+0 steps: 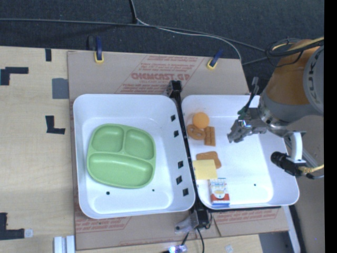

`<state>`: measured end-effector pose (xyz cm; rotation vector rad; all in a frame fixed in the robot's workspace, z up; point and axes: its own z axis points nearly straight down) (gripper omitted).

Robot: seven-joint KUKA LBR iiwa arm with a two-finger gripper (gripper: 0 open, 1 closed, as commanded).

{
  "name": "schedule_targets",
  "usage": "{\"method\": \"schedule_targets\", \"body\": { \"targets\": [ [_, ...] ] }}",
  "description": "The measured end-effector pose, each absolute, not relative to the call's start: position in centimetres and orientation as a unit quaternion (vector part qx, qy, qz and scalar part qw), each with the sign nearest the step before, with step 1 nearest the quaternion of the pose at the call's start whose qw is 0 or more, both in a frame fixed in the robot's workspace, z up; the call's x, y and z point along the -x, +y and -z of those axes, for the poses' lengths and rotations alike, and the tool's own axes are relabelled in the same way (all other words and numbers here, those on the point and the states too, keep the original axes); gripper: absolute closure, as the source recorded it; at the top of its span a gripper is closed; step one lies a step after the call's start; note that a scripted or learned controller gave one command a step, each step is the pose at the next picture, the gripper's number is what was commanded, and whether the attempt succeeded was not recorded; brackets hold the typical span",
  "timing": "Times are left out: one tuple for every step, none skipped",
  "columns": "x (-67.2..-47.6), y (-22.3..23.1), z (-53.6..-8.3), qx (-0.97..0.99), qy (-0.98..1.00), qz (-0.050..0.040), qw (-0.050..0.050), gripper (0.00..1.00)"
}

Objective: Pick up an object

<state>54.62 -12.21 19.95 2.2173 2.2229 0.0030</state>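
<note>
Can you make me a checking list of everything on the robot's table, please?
Surface: cardboard sheet under two white bins, left bin, right bin.
Job's things: in the right bin, orange ball, brown pieces, yellow block, small carton.
Clutter: green divided plate in the left bin.
Grippers: gripper above the right bin, holding nothing seen.
Cables: black cable behind the bins.
Surroundings: dark floor, two clamps.

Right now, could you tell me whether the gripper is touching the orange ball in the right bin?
Apart. The camera view shows bare white bin floor between the gripper and the orange ball, which sits near the right bin's left wall.
</note>
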Motion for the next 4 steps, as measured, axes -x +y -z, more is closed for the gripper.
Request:
{"method": "schedule_targets", "body": {
  "targets": [
    [-54.7, -12.1, -22.7, -0.706, 0.708, -0.0005, 0.0, 1.0],
    [-56.5, -6.8, -23.5, -0.704, 0.71, -0.0006, -0.001, 1.0],
    [-58.1, -1.1, -24.1, -0.704, 0.71, -0.0006, -0.001, 1.0],
    [-58.8, 3.9, -22.5, -0.705, 0.709, 0.001, -0.001, 1.0]
  ]
}}
